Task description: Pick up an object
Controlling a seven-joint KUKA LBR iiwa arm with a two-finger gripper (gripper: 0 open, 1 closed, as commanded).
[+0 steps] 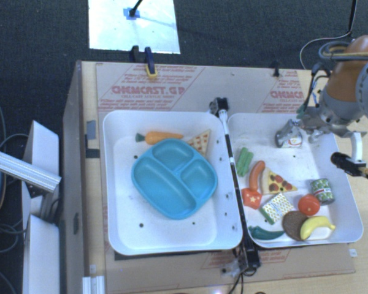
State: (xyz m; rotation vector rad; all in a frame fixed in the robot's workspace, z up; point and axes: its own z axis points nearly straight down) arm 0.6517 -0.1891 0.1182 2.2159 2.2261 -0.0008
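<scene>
Over the right bin (354, 216), hand (289, 137) grips unclear; beneath lies red sausage (257, 175).

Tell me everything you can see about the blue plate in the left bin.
The blue plate is a light blue, plastic-looking tray with rounded corners and three compartments: one large, two smaller. It lies flat, turned at an angle, near the middle of the left bin. All compartments look empty. The carrot and a pizza slice lie at its far edge, seemingly touching it.
</scene>
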